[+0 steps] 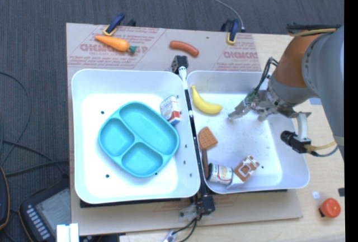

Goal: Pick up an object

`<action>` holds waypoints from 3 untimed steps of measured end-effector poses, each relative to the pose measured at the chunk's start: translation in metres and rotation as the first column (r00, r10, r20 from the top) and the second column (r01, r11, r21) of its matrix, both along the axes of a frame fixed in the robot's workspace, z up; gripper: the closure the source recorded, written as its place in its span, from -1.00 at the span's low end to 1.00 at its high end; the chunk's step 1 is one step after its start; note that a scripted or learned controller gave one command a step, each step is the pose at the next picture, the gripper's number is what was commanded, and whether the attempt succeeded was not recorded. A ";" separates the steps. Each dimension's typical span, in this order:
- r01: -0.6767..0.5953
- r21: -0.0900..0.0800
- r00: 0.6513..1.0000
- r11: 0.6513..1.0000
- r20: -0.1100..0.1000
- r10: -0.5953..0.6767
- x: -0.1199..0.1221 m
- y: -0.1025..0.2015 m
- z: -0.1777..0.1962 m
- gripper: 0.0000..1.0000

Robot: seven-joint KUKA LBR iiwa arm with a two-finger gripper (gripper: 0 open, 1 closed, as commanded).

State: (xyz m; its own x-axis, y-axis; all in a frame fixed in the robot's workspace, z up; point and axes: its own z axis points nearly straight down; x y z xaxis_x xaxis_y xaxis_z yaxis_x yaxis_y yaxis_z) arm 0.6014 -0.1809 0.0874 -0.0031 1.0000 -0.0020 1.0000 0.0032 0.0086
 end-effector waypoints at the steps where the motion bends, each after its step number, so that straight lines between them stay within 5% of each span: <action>1: 0.005 -0.001 1.000 1.000 -0.005 -0.005 -0.101 -0.006 0.000 -1.00; 2: 0.004 -0.005 1.000 1.000 0.003 -0.004 -0.115 0.032 0.001 -1.00; 3: 0.002 -0.001 1.000 1.000 0.001 -0.002 -0.023 0.060 0.000 -1.00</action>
